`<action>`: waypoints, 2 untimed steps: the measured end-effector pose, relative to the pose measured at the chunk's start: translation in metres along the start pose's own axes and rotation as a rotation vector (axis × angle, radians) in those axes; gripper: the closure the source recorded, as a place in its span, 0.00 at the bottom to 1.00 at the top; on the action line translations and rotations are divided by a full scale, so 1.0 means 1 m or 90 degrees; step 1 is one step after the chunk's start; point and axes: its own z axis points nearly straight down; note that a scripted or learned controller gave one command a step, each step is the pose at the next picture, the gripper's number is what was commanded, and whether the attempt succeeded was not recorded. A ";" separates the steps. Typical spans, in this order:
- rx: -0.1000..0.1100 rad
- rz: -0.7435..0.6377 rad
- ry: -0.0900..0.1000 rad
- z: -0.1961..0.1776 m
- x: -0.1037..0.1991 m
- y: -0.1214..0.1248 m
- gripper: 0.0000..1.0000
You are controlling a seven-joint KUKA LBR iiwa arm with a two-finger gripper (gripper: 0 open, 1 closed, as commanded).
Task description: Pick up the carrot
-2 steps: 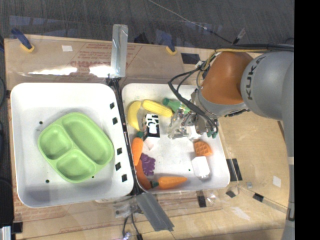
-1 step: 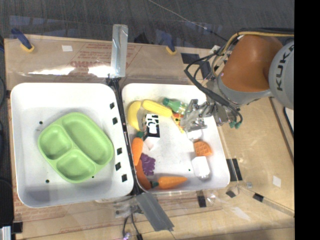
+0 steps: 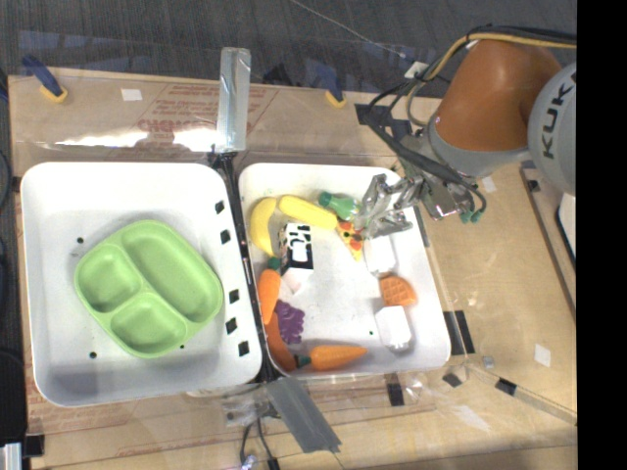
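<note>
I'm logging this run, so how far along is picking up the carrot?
Nothing looks done yet: one carrot lies on the floor of the right bin near its front wall, and another carrot lies along the left wall. The gripper is over the far end of that bin, beside the banana. Moving over, grasping and lifting all remain.

Left bin (image 3: 39,262): shallow white plastic, holding a light-green three-compartment plate (image 3: 147,287) near its middle.
Right bin (image 3: 431,311): shallow white plastic.
Far edge: two yellow plastic bananas (image 3: 284,213).
Centre: black-and-white printed cube (image 3: 297,246).
Left side: purple grape cluster (image 3: 288,319).
Right side: orange waffle-textured piece (image 3: 397,290), white block (image 3: 394,327) near it.
</note>
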 end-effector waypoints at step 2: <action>-0.001 -0.243 0.001 -0.045 0.037 0.024 1.00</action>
